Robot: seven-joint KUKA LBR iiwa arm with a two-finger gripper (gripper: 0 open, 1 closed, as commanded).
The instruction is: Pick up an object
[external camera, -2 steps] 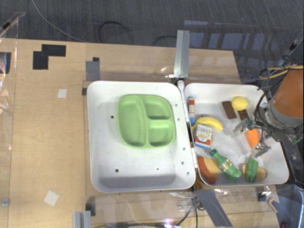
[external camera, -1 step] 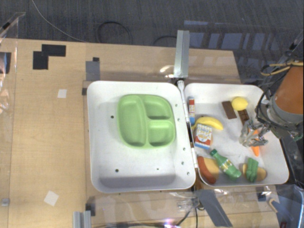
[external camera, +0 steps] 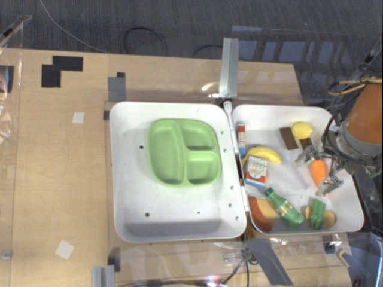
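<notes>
An orange carrot (external camera: 318, 171) lies in the right white bin (external camera: 353, 223), toward its right side. My gripper (external camera: 318, 170) reaches down over it from the right, below the arm's orange band (external camera: 365, 124). One metal finger (external camera: 306, 156) shows at the carrot's upper left and the other at its lower right, so the gripper stands open astride the carrot. The carrot still looks to be resting on the bin floor.
The right bin also holds a lemon (external camera: 302, 130), a brown bar (external camera: 288, 138), a banana (external camera: 265, 154), a small white carton (external camera: 256, 171), a green bottle (external camera: 284, 207), a red-brown piece (external camera: 261, 213) and a green piece (external camera: 317, 213). A green divided plate (external camera: 182, 151) sits in the left bin (external camera: 128, 220).
</notes>
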